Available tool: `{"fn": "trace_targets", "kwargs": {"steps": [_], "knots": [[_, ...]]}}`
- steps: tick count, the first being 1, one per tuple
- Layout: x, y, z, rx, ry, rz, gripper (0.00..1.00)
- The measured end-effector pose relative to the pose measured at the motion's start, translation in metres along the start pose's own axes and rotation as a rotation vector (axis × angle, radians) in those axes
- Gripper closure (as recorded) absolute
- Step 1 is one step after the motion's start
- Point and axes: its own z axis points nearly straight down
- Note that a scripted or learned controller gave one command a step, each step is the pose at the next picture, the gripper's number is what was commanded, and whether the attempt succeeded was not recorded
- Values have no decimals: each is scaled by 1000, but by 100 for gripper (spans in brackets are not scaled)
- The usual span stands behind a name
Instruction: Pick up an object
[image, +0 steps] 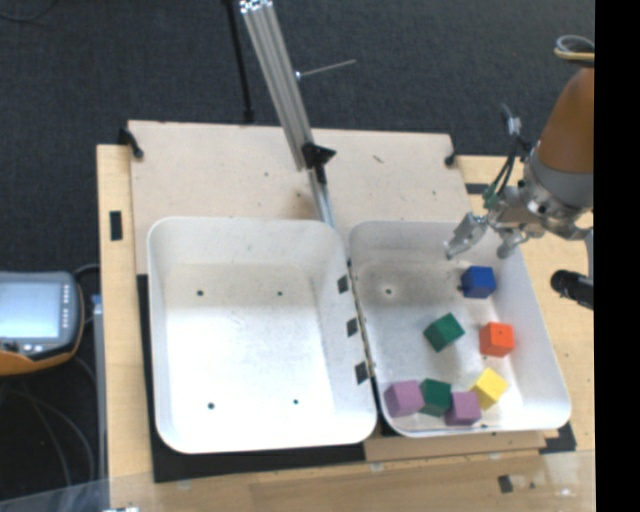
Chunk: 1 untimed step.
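Observation:
Several small blocks lie in the right bin (400, 262): a blue cube (478, 281), a green cube (443, 331), an orange cube (497, 339), a yellow one (490, 385), a dark green one (435, 395) and two purple ones (404, 398) (463, 407). My gripper (486, 241) hangs over the bin's far right part, just behind the blue cube and above it. Its fingers are spread open with nothing between them. The grey wrist and orange band rise to the upper right.
The left bin (250, 330) sits beside the right one, and their rims meet in the middle. A slanted aluminium pole (285, 90) stands behind the bins. A small screen device (35, 310) sits off the bench at the left.

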Motion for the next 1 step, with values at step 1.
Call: {"fn": "trace_targets", "kwargs": {"steps": [1], "knots": [[-22, -11, -77, -10, -2, 6, 0]]}}
